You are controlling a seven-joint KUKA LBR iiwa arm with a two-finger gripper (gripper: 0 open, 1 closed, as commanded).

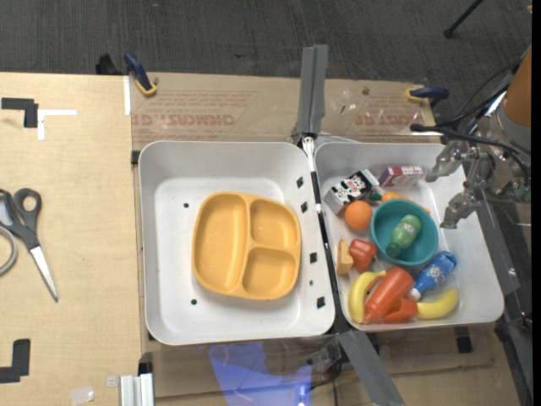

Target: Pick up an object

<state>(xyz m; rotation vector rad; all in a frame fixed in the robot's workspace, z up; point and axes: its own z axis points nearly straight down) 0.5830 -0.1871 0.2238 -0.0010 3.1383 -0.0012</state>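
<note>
The right bin [473, 235] holds a heap of toys: a teal bowl [390, 220] with a green item [407, 230] inside it, an orange [358, 215], a black-and-white box [352, 189], a small purple carton [401, 175], a red pepper [363, 253], two bananas [361, 293] [438, 305], a red-orange bottle [390, 291] and a blue bottle [435, 271]. My gripper [449, 189] hangs over the bin's far right side, just right of the bowl. It is open, with nothing between its fingers.
The left bin [161, 227] holds a yellow divided plate [248, 245]. Scissors [30, 237] lie on the wooden bench at far left. Cardboard [220, 112] lies behind the bins, held by blue clamps [139, 73] [431, 94]. Cables trail from the arm at right.
</note>
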